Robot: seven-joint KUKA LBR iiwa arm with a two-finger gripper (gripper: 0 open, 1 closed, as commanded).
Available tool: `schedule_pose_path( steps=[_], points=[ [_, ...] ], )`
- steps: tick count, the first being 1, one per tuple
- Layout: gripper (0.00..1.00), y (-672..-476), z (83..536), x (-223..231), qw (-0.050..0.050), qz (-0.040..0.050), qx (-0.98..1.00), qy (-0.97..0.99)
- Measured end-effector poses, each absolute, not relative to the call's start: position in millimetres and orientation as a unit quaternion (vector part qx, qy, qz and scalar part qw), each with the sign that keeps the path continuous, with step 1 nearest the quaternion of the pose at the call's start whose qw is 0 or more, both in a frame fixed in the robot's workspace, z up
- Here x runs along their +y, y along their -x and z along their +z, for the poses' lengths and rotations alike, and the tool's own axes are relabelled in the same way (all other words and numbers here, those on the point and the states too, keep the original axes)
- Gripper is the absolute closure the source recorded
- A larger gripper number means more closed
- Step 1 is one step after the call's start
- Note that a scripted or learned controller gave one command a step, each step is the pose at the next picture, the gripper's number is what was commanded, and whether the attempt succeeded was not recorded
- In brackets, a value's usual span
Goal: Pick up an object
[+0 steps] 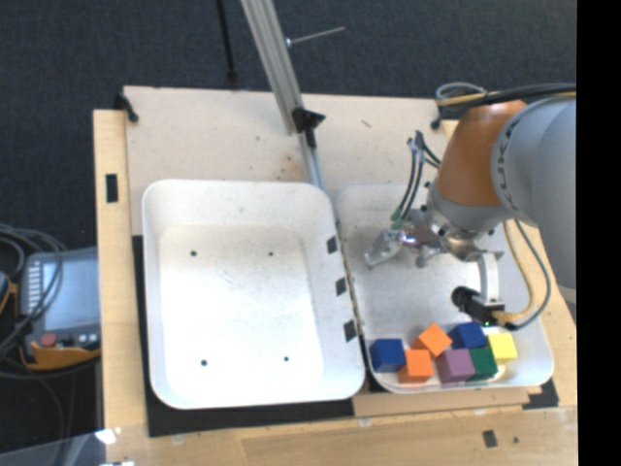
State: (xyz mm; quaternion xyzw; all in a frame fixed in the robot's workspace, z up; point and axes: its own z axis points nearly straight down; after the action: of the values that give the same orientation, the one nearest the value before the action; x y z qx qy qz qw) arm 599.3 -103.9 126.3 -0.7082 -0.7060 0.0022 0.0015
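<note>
The arm (505, 168) reached in from the right and hung over the right bin (383, 304). Its gripper (400, 246) was over the upper left part of this bin, above bare white floor, and it pointed toward the divide between the two bins. I could not tell if it was apart or together, because the metal parts were small and blurred there. Nothing was seen held in it.

The blocks lay together at the near edge of the right bin, well apart from the gripper. A blue block (388, 354) was on the left, just beside an orange block (418, 364). A second orange block (435, 339) lay tilted behind it. A purple block (454, 365) and a green block (482, 362) followed to the right, with a yellow block (502, 345) at the end and another blue block (470, 335) behind them.

The left bin (243, 294) stood beside it, touching or almost touching. A metal pole (277, 56) rose at a slant behind the bins.
</note>
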Motion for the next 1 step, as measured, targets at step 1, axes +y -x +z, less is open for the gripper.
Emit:
schedule_pose_path(
  steps=[1],
  points=[
    [0.0,-599.8,96.3,-105.4,-0.001,0.0007,-0.706,0.709]
  ],
)
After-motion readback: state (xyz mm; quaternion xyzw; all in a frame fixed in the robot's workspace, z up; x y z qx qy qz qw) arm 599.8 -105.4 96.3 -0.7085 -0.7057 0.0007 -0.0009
